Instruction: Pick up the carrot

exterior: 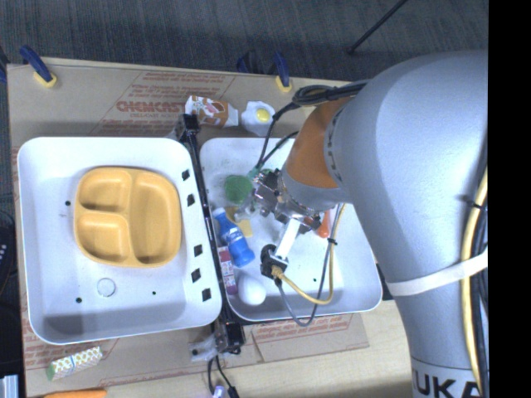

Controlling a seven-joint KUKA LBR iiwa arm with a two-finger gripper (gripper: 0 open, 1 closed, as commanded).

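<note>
The grey arm's hand [267,191] hangs low in the right shallow white bin [353,293]; whether it is apart or together I cannot tell. The slim orange carrot [324,221] lies just beside the wrist.

bins [50,305]: smooth white plastic, slight sheen; yellow tray [129,214]: matt plastic; bench sheet [149,98]: brown printed cardboard, matt; arm [423,156]: smooth grey painted shell, satin; blue bottle [235,240]: glossy plastic; floor [166,15]: dark rough carpet
</note>
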